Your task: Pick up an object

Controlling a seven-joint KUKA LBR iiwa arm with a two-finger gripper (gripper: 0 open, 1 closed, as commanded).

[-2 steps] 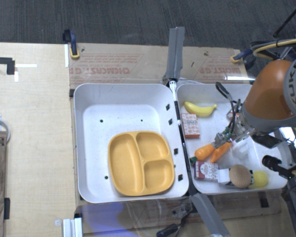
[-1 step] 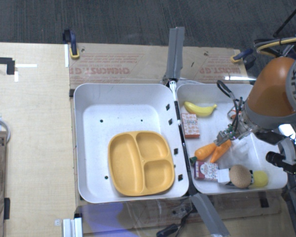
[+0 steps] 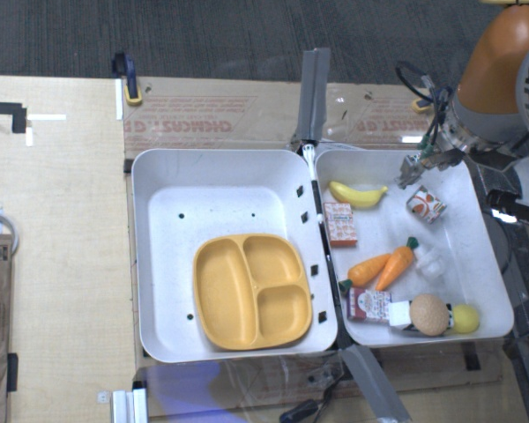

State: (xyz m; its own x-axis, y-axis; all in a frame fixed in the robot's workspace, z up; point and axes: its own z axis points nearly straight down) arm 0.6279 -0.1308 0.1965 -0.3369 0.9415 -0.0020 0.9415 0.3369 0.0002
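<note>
The right bin (image 3: 492, 252) holds several small objects. A yellow banana (image 3: 357, 194) lies near its back left, with a red and white box (image 3: 339, 223) just in front of it. A small can (image 3: 425, 205) lies on its side toward the back right. Two orange carrots (image 3: 383, 267) lie in the middle. Along the front are a red carton (image 3: 368, 305), a tan ball (image 3: 429, 315) and a yellow lemon (image 3: 465, 318). My gripper (image 3: 412, 173) hangs over the bin's back right, between the banana and the can, with nothing visibly held.
The left bin (image 3: 212, 183) carries a yellow divided plate (image 3: 251, 289). A clear plastic item (image 3: 430, 263) lies right of the carrots. A grey divider post (image 3: 313, 95) rises behind the bins' shared wall. The arm with its orange band (image 3: 498, 51) fills the top right.
</note>
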